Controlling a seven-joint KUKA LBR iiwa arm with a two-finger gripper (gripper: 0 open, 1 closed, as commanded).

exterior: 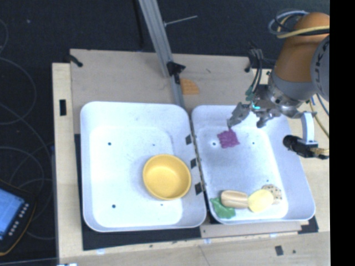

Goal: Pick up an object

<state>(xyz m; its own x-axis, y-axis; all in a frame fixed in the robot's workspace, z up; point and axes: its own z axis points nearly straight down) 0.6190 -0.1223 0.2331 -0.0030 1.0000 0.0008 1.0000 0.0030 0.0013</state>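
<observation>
Table (122, 76): tan top carrying both bins.
Metal rail (158, 37): slants across the table's far side.
Handheld screen (11, 215): at left, off the table.

We see 4 things in the right bin (288, 148): a purple block (228, 139) lying flat near its far left, and a tan roll (233, 199), yellow ball (260, 201) and green scrap (222, 209) bunched at its near edge.
</observation>
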